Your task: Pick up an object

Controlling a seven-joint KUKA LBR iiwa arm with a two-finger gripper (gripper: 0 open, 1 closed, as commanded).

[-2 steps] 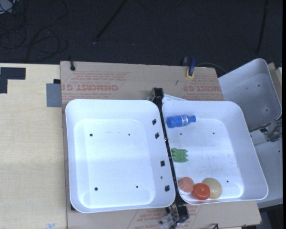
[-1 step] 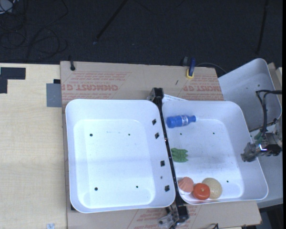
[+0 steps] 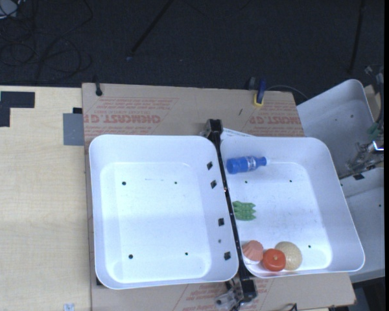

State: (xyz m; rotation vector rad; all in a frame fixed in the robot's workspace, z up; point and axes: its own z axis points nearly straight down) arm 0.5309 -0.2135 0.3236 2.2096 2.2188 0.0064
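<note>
Lying in the right bin (image 3: 324, 167) are a blue bottle (image 3: 246, 164), a green object (image 3: 244, 210) and three round objects (image 3: 272, 256) touching each other. The claw's state cannot be told.

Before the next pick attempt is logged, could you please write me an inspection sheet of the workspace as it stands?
Surface: two white bins on brown cardboard over a pale wooden bench; left bin bare white floor.
Job's things: in the right bin, blue bottle lying on its side, green ridged piece, pink piece, red round piece, tan round piece, the last three bunched at the near edge.
Clutter: yellow-and-blue clamp on the cardboard's far edge.
Grippers: nothing seen.
Cables: dark leads on the floor behind.
Surroundings: black floor.
</note>
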